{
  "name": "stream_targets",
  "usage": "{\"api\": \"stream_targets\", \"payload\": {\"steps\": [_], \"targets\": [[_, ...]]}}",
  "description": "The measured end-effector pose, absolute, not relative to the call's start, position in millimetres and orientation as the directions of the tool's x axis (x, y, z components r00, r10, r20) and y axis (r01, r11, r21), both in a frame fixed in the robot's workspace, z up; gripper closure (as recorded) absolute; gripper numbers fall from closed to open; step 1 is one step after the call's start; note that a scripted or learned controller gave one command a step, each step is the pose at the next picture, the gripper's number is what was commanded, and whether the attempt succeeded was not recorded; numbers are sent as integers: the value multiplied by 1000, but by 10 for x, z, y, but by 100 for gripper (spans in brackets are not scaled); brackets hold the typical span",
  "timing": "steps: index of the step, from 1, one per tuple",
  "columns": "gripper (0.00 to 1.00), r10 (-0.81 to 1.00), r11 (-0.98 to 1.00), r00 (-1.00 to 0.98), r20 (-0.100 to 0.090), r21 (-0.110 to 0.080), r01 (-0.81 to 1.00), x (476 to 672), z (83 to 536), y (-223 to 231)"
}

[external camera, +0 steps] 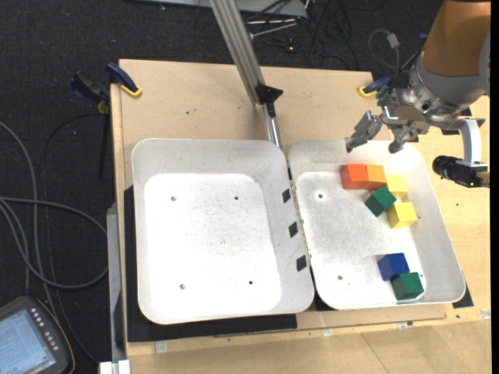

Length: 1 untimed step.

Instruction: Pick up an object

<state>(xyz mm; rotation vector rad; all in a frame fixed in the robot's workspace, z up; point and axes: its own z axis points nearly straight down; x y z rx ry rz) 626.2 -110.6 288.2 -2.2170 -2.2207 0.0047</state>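
The gripper hangs over the far edge of the right bin, its fingers spread apart with nothing between them, so this looks like the approach step before any grasp. The nearest candidates sit just below it: an orange block touching a cluster of yellow and green blocks, with a blue block and another green block near the bin's front right corner. The next move probably calls for lowering straight onto the orange block, whose left side is free, without nudging its neighbours.

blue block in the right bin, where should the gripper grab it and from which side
Come straight down on the blue block and pinch its left and right faces. Those sides look free, while the green block sits tight against its near corner, so closing front to back would likely hit it. The gripper is open, above the bin's far edge.
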Motion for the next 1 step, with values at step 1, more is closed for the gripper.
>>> {"api": "stream_targets", "payload": {"steps": [1], "targets": [[0,1000,2,-2,-1,0,1000,6268,2909,-1106]]}}
